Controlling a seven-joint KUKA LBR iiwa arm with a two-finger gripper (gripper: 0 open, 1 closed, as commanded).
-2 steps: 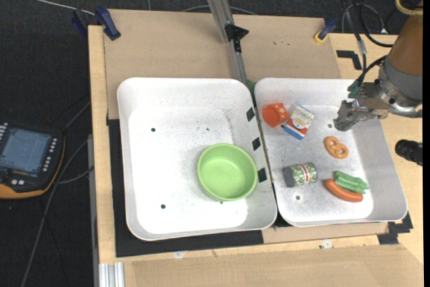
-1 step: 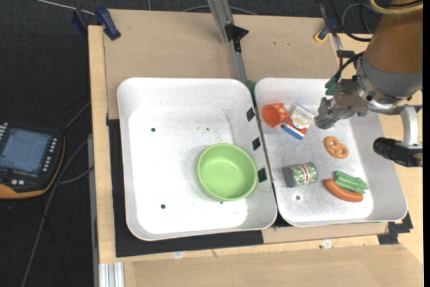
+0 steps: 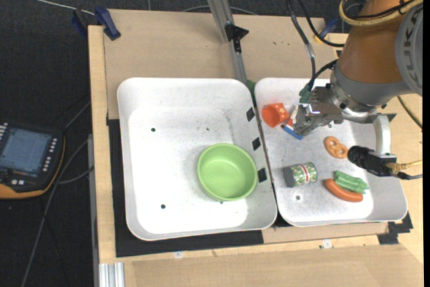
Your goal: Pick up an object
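My gripper [image 3: 302,123] hangs low over the back left part of the right bin [image 3: 383,212]. A small blue piece [image 3: 292,132] lies right at its tip; whether they touch is unclear. An orange cup-like toy [image 3: 272,115] sits just left of the gripper. Nearer the front are an orange pretzel-shaped toy [image 3: 334,147], a small can [image 3: 300,175] lying on its side, and an orange carrot with green leaves [image 3: 345,187].
The left bin [image 3: 134,144] holds a green bowl [image 3: 227,172] at its front right. A metal post [image 3: 222,7] rises behind the bins. A black connector with a cable [image 3: 366,159] hangs off the arm above the right bin.
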